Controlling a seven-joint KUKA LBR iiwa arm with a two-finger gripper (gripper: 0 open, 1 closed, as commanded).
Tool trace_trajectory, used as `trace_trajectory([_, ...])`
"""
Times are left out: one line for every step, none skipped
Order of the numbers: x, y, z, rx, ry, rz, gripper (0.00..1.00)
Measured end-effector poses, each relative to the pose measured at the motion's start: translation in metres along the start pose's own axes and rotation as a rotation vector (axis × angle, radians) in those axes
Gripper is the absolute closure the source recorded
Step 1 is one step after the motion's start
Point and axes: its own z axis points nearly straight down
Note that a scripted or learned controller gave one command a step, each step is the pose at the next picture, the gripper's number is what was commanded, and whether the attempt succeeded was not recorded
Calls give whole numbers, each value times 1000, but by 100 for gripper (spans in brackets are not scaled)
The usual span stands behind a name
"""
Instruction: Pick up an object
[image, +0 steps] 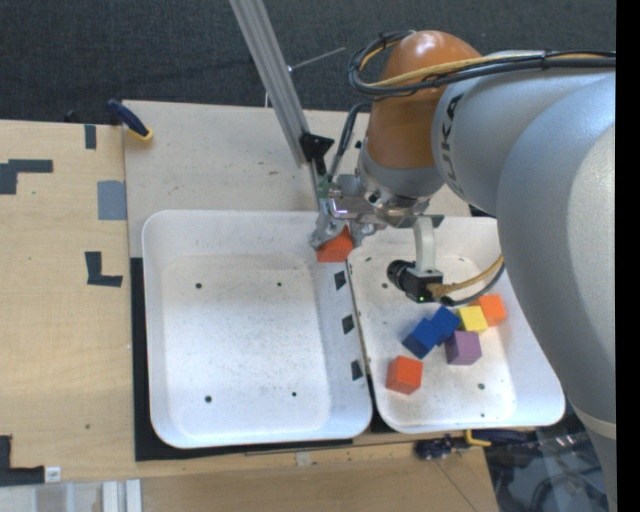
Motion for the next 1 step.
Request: trace_trajectory([47, -8, -9, 1, 0, 1, 100])
